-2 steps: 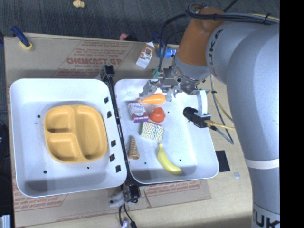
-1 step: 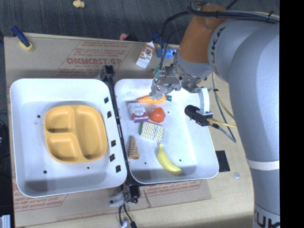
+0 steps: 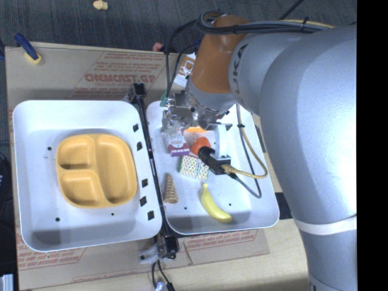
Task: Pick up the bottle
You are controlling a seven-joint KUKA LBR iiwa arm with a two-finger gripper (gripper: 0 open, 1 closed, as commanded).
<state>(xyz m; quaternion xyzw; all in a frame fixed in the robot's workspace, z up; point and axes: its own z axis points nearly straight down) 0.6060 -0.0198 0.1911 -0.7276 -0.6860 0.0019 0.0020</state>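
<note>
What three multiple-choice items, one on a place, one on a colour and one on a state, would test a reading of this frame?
1. Where does the sectioned plate lie?
A. in the left bin
B. in the right bin
C. on the floor

2. What colour is that plate?
A. blue
B. yellow
C. black

3. How does the banana lie?
A. held up in the claw
B. on the plate
C. flat on the floor of the right bin

Answers:
1. A: the plate sits inside the left bin.
2. B: the plate is yellow, about the same shade as the banana.
3. C: the banana rests on the right bin, near its front rim, well apart from the claw, which is down at the back of that bin.
</note>
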